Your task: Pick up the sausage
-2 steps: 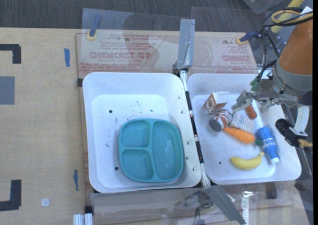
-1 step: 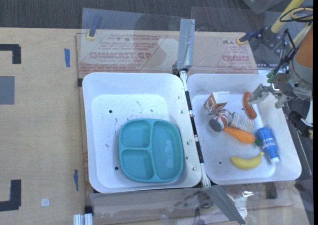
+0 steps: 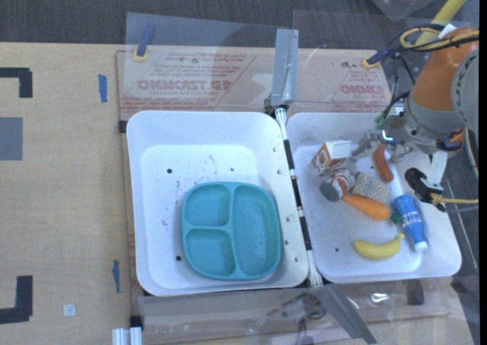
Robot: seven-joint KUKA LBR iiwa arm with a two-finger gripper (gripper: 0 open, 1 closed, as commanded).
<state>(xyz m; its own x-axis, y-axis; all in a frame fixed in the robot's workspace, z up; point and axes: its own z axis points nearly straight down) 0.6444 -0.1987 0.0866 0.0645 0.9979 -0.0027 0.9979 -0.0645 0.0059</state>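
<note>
Right bin, toward 1 o'clock: the sausage (image 3: 383, 162) is lying slantwise just under the jaws, with the arm (image 3: 445, 81) reaching in from 3 o'clock.
Jaws state: they are hovering over the sausage's upper end. Whether they are released or clenched cannot be told, as the wrist is masking them.
Grasp status: nothing is showing the sausage as held, so the pick is being judged as not yet secured.
Risk, crowding: a speckled pad (image 3: 371, 186) is sitting close at the sausage's 7 o'clock and a small carton (image 3: 330, 156) at its 9 o'clock. Jaws closing off-centre are risking a catch on the pad or a shove to the carton.
Risk, slip: the sausage is looking smooth and rounded. A pinch near its tip, not its middle, is likely to be squeezing it out sideways toward the bin wall at 3 o'clock.
Risk, tilt: the sausage is lying at a slant. Jaws not aligning across its width are risking rolling it away.
Count, right bin (image 3: 335, 238): it is holding one sausage, one carton, one can (image 3: 335, 184), one carrot (image 3: 367, 206), one blue bottle (image 3: 410, 222), one banana (image 3: 378, 247) and one speckled pad, seven in all.
Count, left bin (image 3: 156, 183): it is holding one teal plate (image 3: 230, 231) with three compartments.
Count, bins: two are standing side by side on the bench (image 3: 61, 183).
</note>
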